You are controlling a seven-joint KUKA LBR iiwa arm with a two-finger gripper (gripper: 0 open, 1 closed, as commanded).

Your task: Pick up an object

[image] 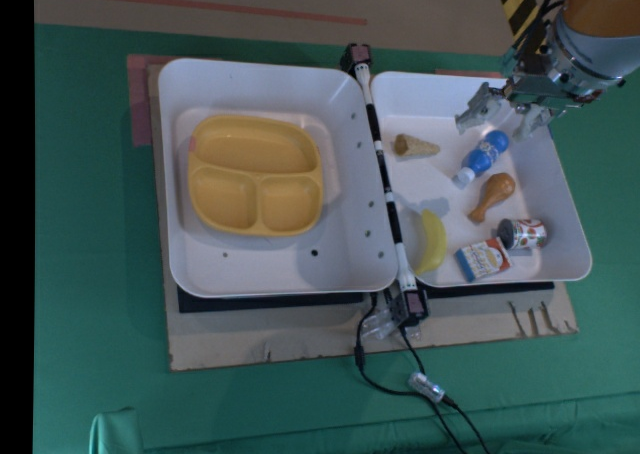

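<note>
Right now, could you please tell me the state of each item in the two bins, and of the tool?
Yellow three-compartment plastic tray: flat in the left white bin.
Tan cone: on its side, right white bin.
Blue-and-white bottle: lying down, below the tool.
Brown drumstick: lying flat.
Yellow banana: lying by the divider.
Red-and-white can: on its side.
Small colourful carton: lying flat.
Tool: open, holding nothing.
</note>
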